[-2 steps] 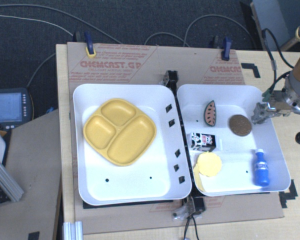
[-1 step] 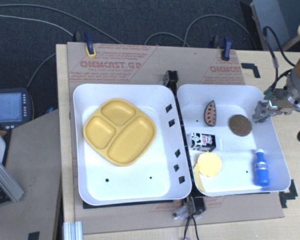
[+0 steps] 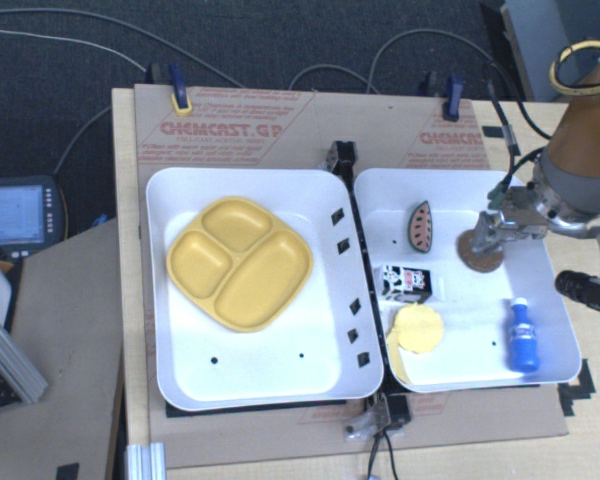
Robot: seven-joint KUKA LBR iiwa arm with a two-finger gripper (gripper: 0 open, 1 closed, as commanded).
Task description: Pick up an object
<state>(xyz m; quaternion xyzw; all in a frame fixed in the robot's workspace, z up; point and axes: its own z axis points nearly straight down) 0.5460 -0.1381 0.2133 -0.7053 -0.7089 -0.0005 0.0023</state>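
My gripper (image 3: 492, 230) hangs over the back right part of the right bin (image 3: 450, 183), right above a brown round object (image 3: 480, 256) that lies on the bin floor. Its tip touches or nearly touches that object. To their left lies a watermelon slice toy (image 3: 419, 225). Toward the bin's front left sit a black and white carton (image 3: 406, 282) and a yellow round piece (image 3: 417, 330). At the front right lies a blue bottle (image 3: 522, 337).
The left bin (image 3: 180, 368) holds a yellow divided plate (image 3: 240, 262). A row of black clips runs down the divider between the bins (image 3: 352, 268). Cardboard lies under both bins, with clamps at its back edge.
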